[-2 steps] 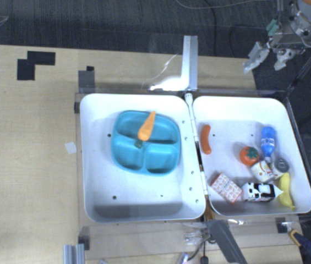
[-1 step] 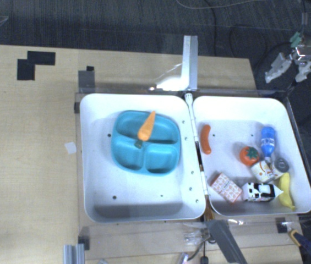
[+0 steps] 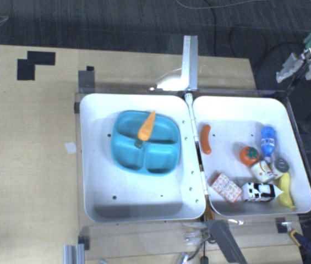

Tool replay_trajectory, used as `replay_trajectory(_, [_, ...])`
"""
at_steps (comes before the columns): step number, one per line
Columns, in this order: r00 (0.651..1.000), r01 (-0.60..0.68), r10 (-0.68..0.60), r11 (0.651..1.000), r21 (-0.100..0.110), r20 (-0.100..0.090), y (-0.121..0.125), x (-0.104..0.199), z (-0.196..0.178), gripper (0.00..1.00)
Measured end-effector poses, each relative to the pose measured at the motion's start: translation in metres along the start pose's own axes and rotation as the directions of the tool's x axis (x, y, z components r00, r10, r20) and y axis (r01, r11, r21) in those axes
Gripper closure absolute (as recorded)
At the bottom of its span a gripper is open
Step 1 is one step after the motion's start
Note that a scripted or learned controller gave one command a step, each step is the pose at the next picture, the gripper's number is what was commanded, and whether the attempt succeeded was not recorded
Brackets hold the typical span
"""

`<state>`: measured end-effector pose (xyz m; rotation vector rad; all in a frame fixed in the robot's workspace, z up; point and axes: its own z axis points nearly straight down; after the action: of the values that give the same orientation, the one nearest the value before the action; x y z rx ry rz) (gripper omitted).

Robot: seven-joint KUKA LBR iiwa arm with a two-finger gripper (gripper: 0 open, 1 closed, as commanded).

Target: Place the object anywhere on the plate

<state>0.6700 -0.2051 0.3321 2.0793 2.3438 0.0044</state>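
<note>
We see two white bins side by side on a tan bench (image 3: 28,164).

The left bin (image 3: 97,202) holds a blue plate (image 3: 158,158) with little sections in it. A toy carrot (image 3: 146,126) lies on the plate. Its pointy orange end rests on the top rim, and its green end sits near the middle, where the ridges meet. So the carrot is on the plate.

The right bin (image 3: 227,117) holds lots of small things. A red sausage (image 3: 205,139) lies close to the left wall. Lower down sits a small pink checked box (image 3: 225,187). Just right of the box is a black and white toy cow (image 3: 261,192). Above them is a red tomato (image 3: 249,155) with a green top. A blue bottle (image 3: 267,141) stands just right of the tomato. Under the bottle is a white cup (image 3: 262,172), and beside it is a small grey round thing (image 3: 282,164). A yellow banana (image 3: 285,190) lies near the right wall.

Far up on the right, away from both bins, we see the gripper (image 3: 304,65). It is too small and blurry, so we cannot tell its state.
</note>
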Motion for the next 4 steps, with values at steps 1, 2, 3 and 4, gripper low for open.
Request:
replay_trajectory(1, [1.000, 0.001, -0.001, 1.000, 0.000, 0.000, 0.000, 0.000, 0.000, 0.00])
replay_trajectory(2, [1.000, 0.001, -0.001, 1.000, 0.000, 0.000, 0.000, 0.000, 0.000, 0.00])
replay_trajectory(3, [1.000, 0.001, -0.001, 1.000, 0.000, 0.000, 0.000, 0.000, 0.000, 0.00])
replay_trajectory(4, [0.998, 0.069, -0.069, 0.998, -0.001, 0.000, 0.001, 0.001, -0.052, 0.00])
